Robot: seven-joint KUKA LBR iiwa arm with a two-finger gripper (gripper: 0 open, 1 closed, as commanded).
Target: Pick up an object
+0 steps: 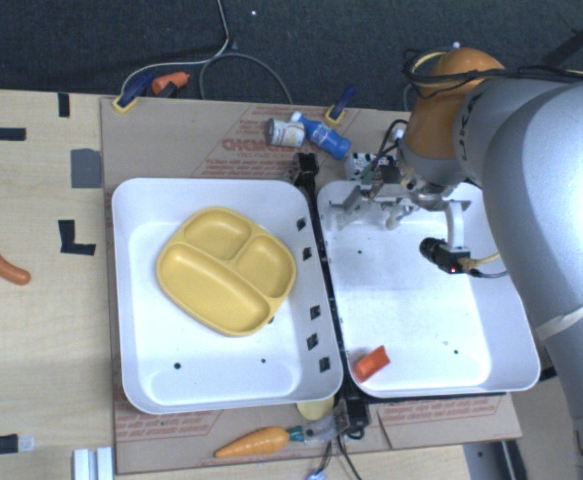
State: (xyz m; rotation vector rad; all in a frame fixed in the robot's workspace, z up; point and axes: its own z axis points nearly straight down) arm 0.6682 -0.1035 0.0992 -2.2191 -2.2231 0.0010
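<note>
Orange block [371, 362], yellow tray [227, 269], carrot [252, 443]

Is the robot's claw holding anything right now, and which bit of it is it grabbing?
I can't tell. The gripper sits over the far end of the right bin, and its tips are too small to read. The orange piece lies apart, untouched.

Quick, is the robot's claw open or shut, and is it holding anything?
Gripper: cannot be told from this view; it sits at the far edge of the right bin, with nothing seen in it.

A toy carrot [253, 442], sausage [4, 262] and blue bottle [311, 134] lie outside the bins.
</note>
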